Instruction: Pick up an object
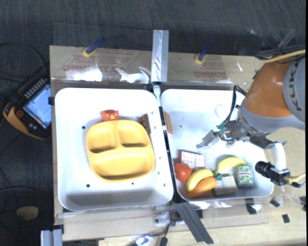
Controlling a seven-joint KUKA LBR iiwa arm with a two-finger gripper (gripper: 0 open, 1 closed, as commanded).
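Camera view, slanted from above: two shallow white bins side by side on the desk, left bin (pixel 66 137) and right bin (pixel 195 99), divided by a shared ridge. Arm (pixel 274 94) entering from the right, orange band above the wrist, bent down over the right bin. Jaws (pixel 210 139) low over bare bin floor near the bin's middle; one pale finger seen pointing left, the other not made out, so open or closed cannot be told. Nothing seen between them.

Candidate objects heaped in the near part of the right bin, just below the jaws, probably slid there against the wall: small white box with red print (pixel 193 160) directly beneath; red tomato-like ball (pixel 181 172) below and to the left; yellow banana (pixel 199 177) and orange carrot-like piece (pixel 204 187) below; pale yellow-green rounded fruit (pixel 230 164) and a green-labelled can (pixel 244 175) below and to the right. All touching or nearly so, hence little finger clearance.

Far to the left of the jaws, in the left bin: yellow compartment tray (pixel 120 150), flat on the floor, a small red item (pixel 110 115) at its far edge.

Writing: box print and can label too small to read; partial dark lettering on the arm's grey shell, unreadable. Faint reddish print on the taped sheet (pixel 87 65) beyond the bins, also illegible.
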